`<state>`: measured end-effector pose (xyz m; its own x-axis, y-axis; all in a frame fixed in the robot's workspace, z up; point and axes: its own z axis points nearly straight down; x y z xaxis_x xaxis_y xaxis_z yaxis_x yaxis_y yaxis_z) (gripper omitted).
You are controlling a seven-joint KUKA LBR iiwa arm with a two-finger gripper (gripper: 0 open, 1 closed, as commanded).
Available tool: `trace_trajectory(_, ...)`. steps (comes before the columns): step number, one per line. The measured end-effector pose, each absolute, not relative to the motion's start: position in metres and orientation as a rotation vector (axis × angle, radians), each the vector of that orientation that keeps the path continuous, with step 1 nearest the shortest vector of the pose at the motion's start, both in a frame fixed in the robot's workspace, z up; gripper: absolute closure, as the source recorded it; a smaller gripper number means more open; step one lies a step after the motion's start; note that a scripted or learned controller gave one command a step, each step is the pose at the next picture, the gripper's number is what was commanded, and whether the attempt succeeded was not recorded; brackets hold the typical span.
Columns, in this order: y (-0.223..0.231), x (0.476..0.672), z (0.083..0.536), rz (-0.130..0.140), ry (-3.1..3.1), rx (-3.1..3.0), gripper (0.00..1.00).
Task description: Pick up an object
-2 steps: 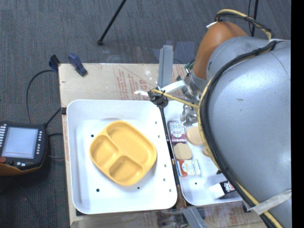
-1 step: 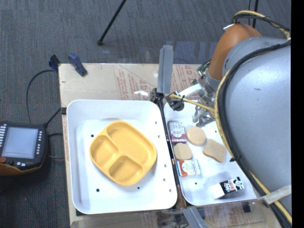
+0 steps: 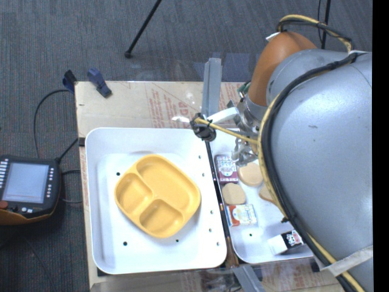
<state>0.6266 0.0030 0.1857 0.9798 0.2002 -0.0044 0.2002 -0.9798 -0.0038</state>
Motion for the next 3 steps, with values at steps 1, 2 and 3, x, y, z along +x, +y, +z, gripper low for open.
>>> trace_trajectory(1,-0.063,0.636,0.186,0.008,-0.324,-3.125,1.00)
trace_trajectory(2,0.002,0.630,0.186,0.007,-0.319,-3.122,1.00)
trace_trajectory(3,-0.047,0.636,0.186,0.007,-0.327,-3.124,1.00)
